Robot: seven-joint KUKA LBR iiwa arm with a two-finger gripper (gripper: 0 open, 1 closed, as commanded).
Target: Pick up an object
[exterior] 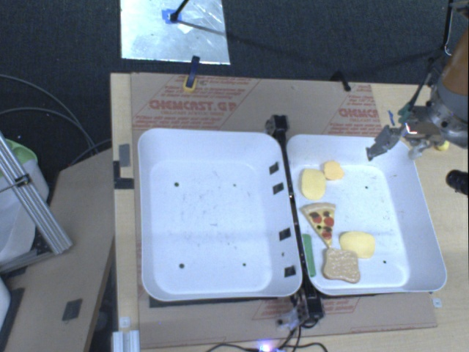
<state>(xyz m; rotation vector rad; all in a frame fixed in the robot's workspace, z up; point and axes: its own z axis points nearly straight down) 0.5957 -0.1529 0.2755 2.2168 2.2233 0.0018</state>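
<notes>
- While the gripper (399,139) hangs over the far right corner of the right bin (410,218), its two fingers stand spread with nothing between them.
- Against that bin's left wall lie the objects: a pale yellow piece (313,183) with a small orange-yellow piece (333,170) touching it on the far side.
- Nearer along the wall come a pizza slice (322,220), a green strip (308,254), a toast slice (341,265) and a yellow lump (357,243).
- Left of that wall sits the left bin (212,218).
</notes>
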